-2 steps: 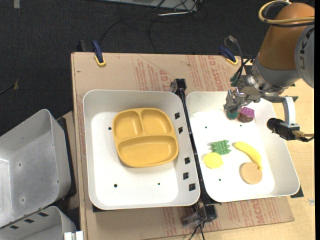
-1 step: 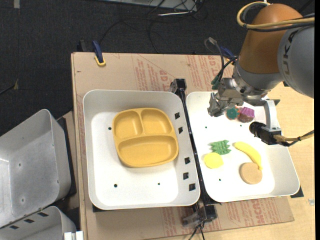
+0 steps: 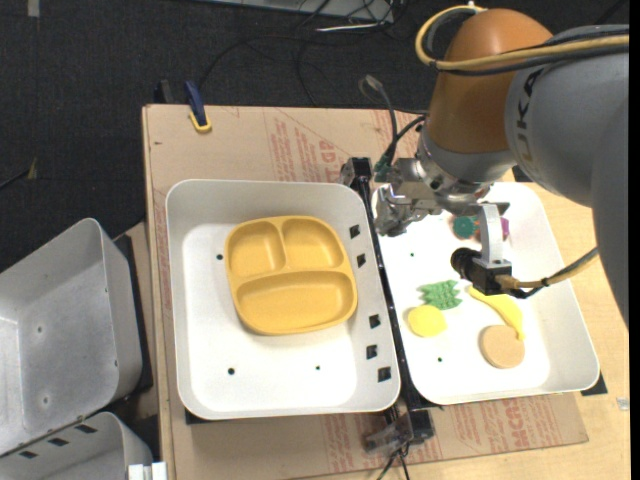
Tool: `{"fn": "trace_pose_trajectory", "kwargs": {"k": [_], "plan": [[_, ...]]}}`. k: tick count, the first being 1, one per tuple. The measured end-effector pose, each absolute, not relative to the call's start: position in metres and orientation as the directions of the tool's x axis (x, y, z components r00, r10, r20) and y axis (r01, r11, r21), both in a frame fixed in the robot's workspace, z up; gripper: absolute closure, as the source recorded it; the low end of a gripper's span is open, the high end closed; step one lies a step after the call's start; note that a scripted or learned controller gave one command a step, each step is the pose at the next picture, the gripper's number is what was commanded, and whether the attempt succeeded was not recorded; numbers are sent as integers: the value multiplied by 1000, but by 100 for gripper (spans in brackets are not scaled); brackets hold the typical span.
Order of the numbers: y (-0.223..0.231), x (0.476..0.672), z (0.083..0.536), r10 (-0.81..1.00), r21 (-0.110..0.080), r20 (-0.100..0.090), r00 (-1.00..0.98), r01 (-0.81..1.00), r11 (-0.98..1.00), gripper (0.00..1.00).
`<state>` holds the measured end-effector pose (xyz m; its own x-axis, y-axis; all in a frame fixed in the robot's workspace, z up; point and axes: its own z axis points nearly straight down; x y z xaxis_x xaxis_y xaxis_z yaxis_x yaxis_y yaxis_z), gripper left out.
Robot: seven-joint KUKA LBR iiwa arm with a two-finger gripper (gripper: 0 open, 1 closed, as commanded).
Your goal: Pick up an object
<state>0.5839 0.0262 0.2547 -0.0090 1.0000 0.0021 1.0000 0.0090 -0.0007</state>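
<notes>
The claw (image 3: 398, 206) hangs over the right bin (image 3: 565, 363), at about 11 o'clock of it. Whether it is wide or narrow, I cannot tell. Toward 6 o'clock in that bin lie 4 small things: a green leafy piece (image 3: 438, 294), a yellow disc (image 3: 425, 321) just at its 7 o'clock, a yellow curved piece (image 3: 504, 312) and a tan disc (image 3: 501, 348). The left bin (image 3: 190, 213) holds a yellow divided plate (image 3: 290, 273).

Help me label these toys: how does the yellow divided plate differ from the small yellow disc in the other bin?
The yellow plate is far larger than the yellow disc. The plate is split into three compartments; the disc looks plain. The plate lies alone in the left bin, the disc in the right bin beside a green piece. Both are yellow and lie flat.
</notes>
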Motion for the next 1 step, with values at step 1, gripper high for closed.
{"fn": "trace_pose_trajectory", "kwargs": {"k": [1], "plan": [[71, 571, 235, 1000, -4, 1, -7, 1000, 7, 100]]}}
